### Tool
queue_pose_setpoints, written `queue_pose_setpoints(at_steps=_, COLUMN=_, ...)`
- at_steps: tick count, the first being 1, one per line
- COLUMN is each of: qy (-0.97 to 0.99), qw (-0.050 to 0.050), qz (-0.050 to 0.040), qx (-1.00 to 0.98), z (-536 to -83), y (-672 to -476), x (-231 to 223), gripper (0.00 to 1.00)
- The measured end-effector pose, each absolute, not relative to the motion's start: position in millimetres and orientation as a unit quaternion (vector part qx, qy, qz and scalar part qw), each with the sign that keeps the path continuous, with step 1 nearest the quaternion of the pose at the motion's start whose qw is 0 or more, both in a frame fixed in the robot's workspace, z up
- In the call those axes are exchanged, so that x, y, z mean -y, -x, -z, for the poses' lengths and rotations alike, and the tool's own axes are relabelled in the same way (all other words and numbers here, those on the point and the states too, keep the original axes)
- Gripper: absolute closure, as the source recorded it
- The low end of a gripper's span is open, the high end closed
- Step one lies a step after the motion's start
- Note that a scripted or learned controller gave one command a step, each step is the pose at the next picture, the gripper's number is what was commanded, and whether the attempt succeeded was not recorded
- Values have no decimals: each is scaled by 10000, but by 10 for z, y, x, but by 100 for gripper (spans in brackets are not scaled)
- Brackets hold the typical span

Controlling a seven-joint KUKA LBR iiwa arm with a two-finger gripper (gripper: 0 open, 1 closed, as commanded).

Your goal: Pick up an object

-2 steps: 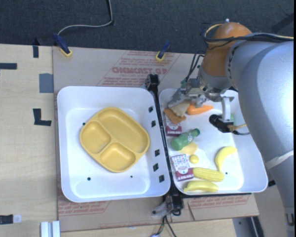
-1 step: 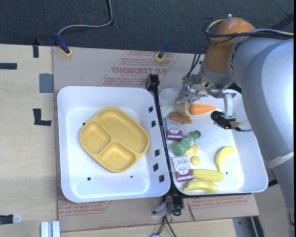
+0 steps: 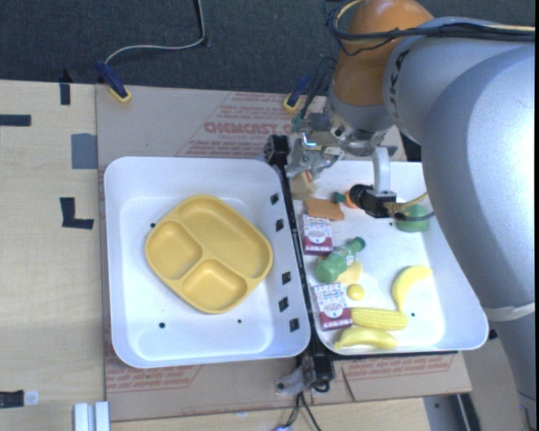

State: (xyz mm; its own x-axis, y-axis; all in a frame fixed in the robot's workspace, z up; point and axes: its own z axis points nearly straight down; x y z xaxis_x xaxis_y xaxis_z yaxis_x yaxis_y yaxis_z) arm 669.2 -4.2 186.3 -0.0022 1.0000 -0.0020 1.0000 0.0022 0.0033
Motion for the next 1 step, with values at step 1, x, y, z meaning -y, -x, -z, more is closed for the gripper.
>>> queue_pose_setpoints(at_steps=1, qy=-7069, qw=0, qz=4, qx=-7073, z=-2175, y=-5759, x=15, gripper=100)
